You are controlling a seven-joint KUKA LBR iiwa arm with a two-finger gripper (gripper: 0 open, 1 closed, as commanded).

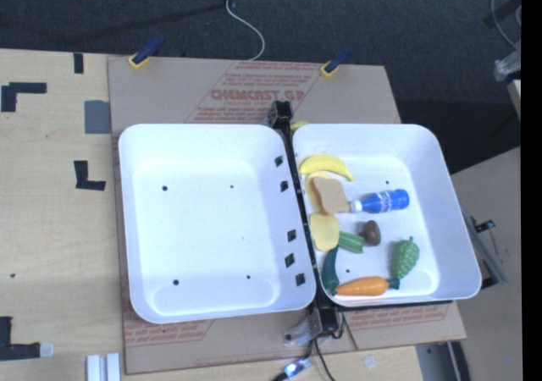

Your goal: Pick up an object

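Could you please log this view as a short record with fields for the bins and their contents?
left bin: white, shallow
right bin: white, holds all items
items at its left side: banana, bread slice, yellow piece, dark green vegetable
middle: blue bottle, brown item
near edge: carrot, green bumpy fruit
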